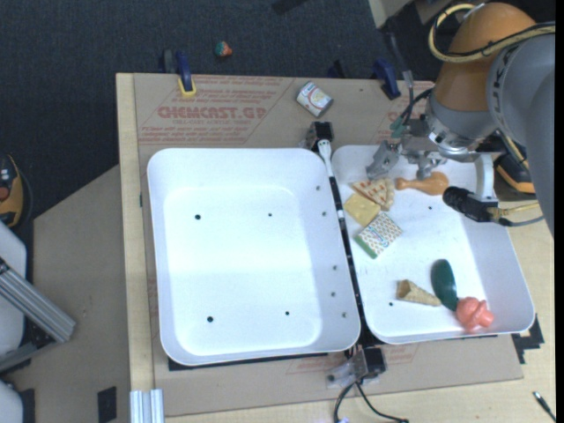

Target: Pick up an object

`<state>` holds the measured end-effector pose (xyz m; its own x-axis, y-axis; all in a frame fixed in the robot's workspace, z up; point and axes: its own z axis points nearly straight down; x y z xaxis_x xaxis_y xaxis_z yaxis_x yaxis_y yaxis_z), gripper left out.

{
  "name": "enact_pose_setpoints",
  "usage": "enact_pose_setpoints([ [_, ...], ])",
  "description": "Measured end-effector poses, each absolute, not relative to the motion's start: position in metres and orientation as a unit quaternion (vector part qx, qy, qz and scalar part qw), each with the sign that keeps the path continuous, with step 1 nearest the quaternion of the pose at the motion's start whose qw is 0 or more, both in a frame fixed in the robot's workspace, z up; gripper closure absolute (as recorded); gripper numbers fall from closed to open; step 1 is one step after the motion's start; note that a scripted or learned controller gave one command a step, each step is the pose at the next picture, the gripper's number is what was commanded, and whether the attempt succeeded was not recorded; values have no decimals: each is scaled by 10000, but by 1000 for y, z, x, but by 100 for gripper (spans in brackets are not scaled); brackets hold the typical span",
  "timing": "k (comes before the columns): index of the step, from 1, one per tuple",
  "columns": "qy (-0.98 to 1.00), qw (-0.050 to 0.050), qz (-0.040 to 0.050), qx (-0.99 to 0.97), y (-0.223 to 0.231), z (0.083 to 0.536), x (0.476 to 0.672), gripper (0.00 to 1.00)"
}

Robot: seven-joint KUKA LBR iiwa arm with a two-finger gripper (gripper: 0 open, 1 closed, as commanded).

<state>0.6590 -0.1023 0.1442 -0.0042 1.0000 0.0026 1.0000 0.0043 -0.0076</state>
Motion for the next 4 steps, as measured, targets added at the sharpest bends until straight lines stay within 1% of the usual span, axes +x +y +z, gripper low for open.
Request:
enact_pose_setpoints([
  [1,-7073,-33,-21,-7069,-113,100,668,0],
  [2,-7075,-40,-8,-7067,-95,91,669,0],
  [3,-7073,-56,-38,-7069,-94,104,671,100],
  [4,-7114,-20,-54,-7027,31,192,668,100],
])
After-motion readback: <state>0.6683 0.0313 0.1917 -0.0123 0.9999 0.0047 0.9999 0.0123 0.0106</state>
